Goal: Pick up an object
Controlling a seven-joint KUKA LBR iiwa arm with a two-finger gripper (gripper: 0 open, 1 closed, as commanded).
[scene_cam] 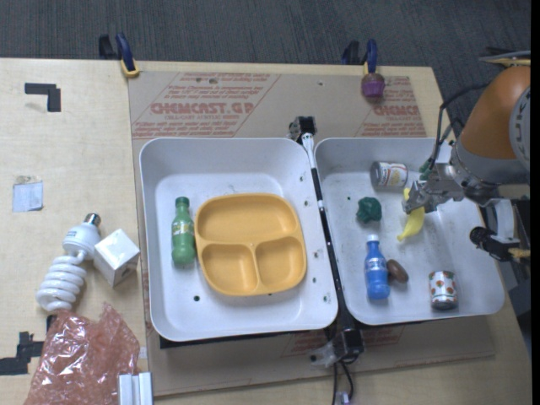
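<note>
The arm [498, 129], grey with its orange band, reaches in from the right over the right bin [472, 306]. Its gripper [419, 199] hangs above the far-middle part of that bin with a yellow banana [412, 224] between its fingers – the fruit dangles below the fingertips, tilted, its lower end near the bin floor.

The left bin [228, 154] holds a yellow divided tray [251, 243] in its middle, with a green bottle [182, 231] lying just beside the tray's left edge.

In the right bin a blue bottle [376, 268] lies near the left-middle, a brown oval object [396, 271] touching or just beside its right. A printed can [442, 288] stands toward the near right corner. A second can [390, 175] lies on its side at the far end, left of the gripper, and a dark green lump [368, 210] sits nearer, between that can and the blue bottle.

On the bench to the left, outside the bins – a white spiral light bulb [66, 272], a small white cube [116, 256] just beside it, and crumpled pinkish plastic wrap [80, 361] at the near edge. A purple object [373, 84] rests on the board beyond the right bin.
</note>
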